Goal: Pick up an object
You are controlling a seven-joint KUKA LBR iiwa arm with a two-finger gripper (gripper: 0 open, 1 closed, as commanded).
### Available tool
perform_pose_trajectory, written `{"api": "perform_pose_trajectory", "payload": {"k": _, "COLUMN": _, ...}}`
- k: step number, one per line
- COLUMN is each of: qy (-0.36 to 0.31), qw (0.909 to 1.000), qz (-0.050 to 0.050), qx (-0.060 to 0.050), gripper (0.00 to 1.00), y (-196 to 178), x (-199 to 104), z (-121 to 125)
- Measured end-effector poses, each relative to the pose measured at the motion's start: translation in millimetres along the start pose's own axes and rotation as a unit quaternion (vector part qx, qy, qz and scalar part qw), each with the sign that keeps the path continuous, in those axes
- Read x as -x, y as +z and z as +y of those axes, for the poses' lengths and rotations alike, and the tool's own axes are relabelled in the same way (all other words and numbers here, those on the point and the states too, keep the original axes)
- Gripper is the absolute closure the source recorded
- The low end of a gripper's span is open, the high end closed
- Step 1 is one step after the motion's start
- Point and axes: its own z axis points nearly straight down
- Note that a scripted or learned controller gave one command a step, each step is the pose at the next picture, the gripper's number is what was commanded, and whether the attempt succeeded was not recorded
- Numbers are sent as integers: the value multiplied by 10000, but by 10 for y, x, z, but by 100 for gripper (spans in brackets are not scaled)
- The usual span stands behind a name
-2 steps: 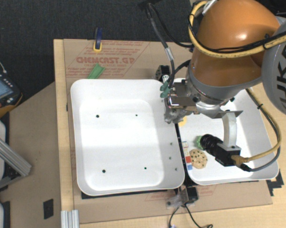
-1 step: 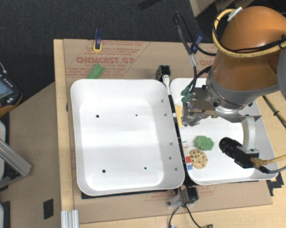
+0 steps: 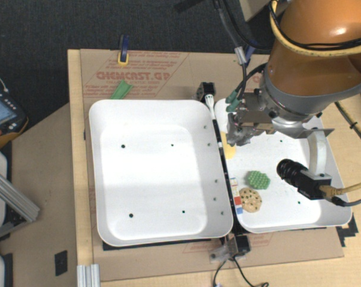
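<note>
Looking at it from the front edge back: the cookie [image 3: 250, 200] sits nearest the camera in the right bin [image 3: 288, 220], with a small red and blue thing [image 3: 237, 201] just beside it against the bin's left wall. A bit further in there's the green knobbly piece [image 3: 258, 180], and to its right a black cylinder thing [image 3: 300, 178] with a cable, which looks like part of the rig.

Further back, the gripper [image 3: 239, 137] hangs low over the left side of the same bin, right above a small yellow item [image 3: 229, 152]. Can't tell how it's set, the wrist blocks too much.

So progress-wise I'd say nothing's picked yet; everything I can see lies on the bin floor. The yellow item seems the likely target, but it's tucked against the wall, which could get in the way of a clean grab.

Left bin [image 3: 108, 178] has just bare white floor, and a green scrap [image 3: 120, 89] lies on the cardboard [image 3: 168, 67] behind it.
</note>
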Motion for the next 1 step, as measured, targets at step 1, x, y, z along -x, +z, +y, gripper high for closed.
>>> {"api": "perform_pose_trajectory", "payload": {"k": 1, "qy": -3, "qw": 10000, "qz": -1, "qx": -5, "gripper": 100, "y": -132, "x": -299, "z": 266}}
